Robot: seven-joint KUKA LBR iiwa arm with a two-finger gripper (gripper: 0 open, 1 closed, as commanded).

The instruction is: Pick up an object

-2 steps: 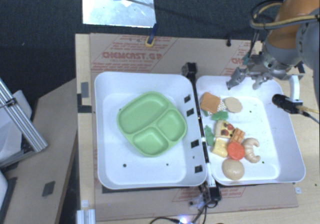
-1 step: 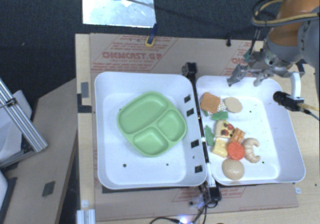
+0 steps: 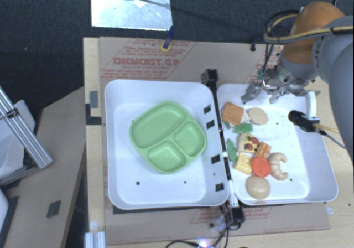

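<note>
1. Hovering over the far end of the right bin [image 3: 318, 177], my jaws are spread apart with nothing between them; I mark my gripper [image 3: 263, 91] near that bin's far rim.
2. I am seeing the toy foods lying just below my fingers: a brown bun [image 3: 232, 113] beside a tan round biscuit [image 3: 257, 115], with a green leaf piece [image 3: 242, 128] touching the bun's near edge.
3. Nearer the camera, a pizza slice [image 3: 247, 144], a red tomato [image 3: 261, 167], a croissant [image 3: 279, 165] and a pale round roll [image 3: 258, 187] are clustering together.
4. The left bin [image 3: 124, 183] is holding a green divided plate [image 3: 168, 137] on the worktop [image 3: 138, 58].
</note>
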